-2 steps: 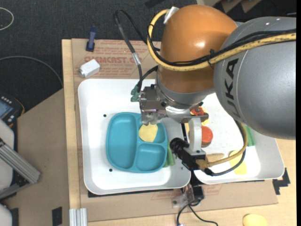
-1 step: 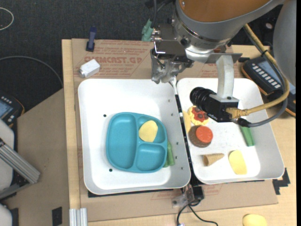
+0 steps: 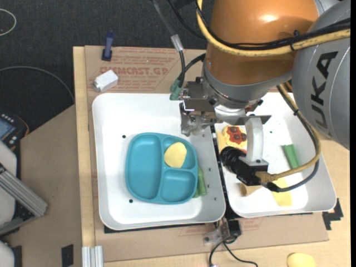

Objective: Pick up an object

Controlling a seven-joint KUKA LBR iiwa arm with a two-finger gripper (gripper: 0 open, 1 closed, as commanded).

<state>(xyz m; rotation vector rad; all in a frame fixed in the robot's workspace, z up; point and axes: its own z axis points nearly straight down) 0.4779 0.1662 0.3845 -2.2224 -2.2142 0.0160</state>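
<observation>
A blue divided plate lies in the left bin, with a yellow round piece in its upper right compartment. A green strip rests against the plate's right edge. In the right bin lie a yellow item with red print, a green stick and a yellow piece. My gripper hangs over the ridge between the bins, just above the plate's upper right corner; the arm's bulk hides how its fingers stand.
A white block and a blue clip lie on the cardboard behind the left bin. Black cabling from the arm trails over the right bin. A yellow object sits at the bench's front right.
</observation>
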